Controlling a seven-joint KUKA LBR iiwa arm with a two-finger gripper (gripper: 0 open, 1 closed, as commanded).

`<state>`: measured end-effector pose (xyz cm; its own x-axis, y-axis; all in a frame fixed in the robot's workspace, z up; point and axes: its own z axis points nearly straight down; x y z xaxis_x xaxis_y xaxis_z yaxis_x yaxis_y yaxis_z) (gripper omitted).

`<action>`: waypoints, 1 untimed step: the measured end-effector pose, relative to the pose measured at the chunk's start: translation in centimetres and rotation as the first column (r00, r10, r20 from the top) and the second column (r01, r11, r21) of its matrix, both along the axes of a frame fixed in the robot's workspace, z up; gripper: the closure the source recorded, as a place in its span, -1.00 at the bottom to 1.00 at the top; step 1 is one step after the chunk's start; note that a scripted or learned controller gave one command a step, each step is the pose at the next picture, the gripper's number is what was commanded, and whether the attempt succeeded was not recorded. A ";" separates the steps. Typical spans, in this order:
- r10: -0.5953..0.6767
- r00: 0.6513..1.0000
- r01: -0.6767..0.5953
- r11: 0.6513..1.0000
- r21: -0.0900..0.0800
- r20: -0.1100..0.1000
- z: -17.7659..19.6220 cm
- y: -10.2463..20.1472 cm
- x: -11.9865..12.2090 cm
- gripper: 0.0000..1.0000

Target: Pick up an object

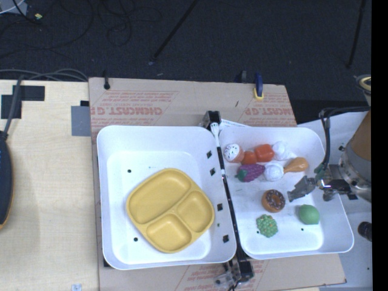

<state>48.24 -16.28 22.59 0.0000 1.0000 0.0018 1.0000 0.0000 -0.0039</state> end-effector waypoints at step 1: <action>0.000 1.000 0.000 1.000 0.001 -0.002 1.0 -0.1 0.0 1.00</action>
